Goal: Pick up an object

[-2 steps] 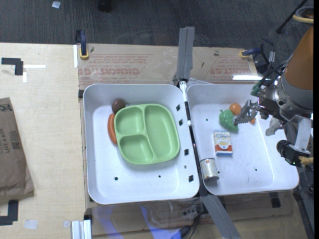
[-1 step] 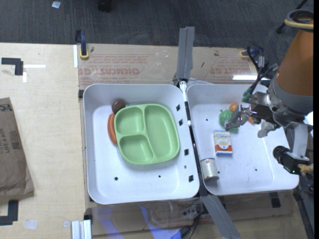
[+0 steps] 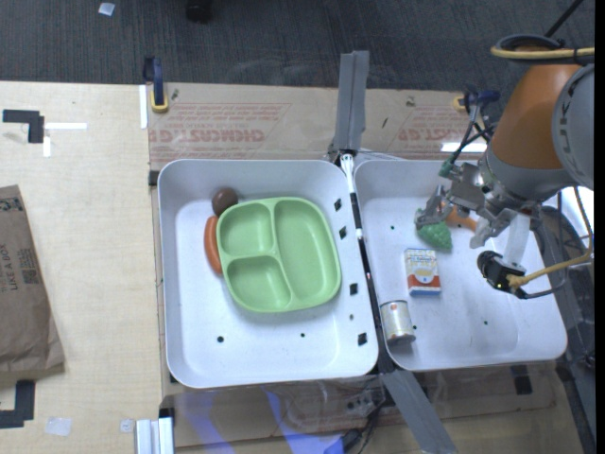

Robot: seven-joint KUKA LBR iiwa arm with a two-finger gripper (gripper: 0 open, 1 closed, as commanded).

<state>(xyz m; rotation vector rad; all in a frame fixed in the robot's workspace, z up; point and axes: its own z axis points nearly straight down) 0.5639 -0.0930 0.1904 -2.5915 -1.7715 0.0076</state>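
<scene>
Gripper hangs over the right bin, at about 12 o'clock in it, just above a green crumpled object. Can't tell the pincer's state. The green thing looks soft and light, so it'll likely deform; I'd pinch across its bulk. Stiffer options: small carton mid-bin, metal can at 7 o'clock.

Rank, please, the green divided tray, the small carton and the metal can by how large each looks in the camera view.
1. Green divided tray, by far the largest.
2. Small carton.
3. Metal can, close to the carton in size, so these two are uncertain.
</scene>
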